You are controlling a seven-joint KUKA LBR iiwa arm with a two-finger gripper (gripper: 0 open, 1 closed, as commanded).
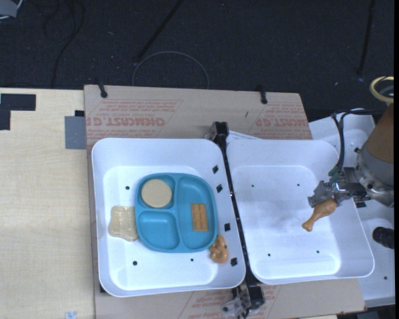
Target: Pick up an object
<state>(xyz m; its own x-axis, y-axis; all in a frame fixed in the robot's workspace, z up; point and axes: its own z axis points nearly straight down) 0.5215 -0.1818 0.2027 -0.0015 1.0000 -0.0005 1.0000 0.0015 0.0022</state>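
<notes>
A tan toy drumstick [318,214] hangs at a slant over the right side of the right bin [286,264]. Its thick end sits between the fingers of my gripper [328,199], and its thin end points down and left. The gripper is shut on that thick end. The grey arm [379,168] comes in over the bin's right wall.
The left bin [113,271] holds a blue divided tray [159,234] with a round beige disc [155,193] and a brown block [199,216] in it. A pale bread-like piece [123,222] lies left of the tray, and a brown lump [218,250] at its lower right.
</notes>
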